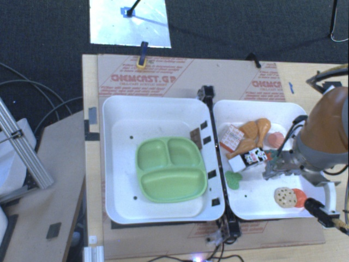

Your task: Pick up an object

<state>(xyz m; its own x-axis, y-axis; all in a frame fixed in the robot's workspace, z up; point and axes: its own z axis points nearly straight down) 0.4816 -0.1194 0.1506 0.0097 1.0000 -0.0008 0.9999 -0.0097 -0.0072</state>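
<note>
Single fixed overhead camera, slanted down onto both bins (163, 105).

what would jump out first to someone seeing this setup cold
The green divided plate lying alone in the left bin draws the eye first. Next comes the right bin, crowded with toy food such as a chicken drumstick and a cookie. The grey and orange arm reaches in over that clutter from the right.
</note>
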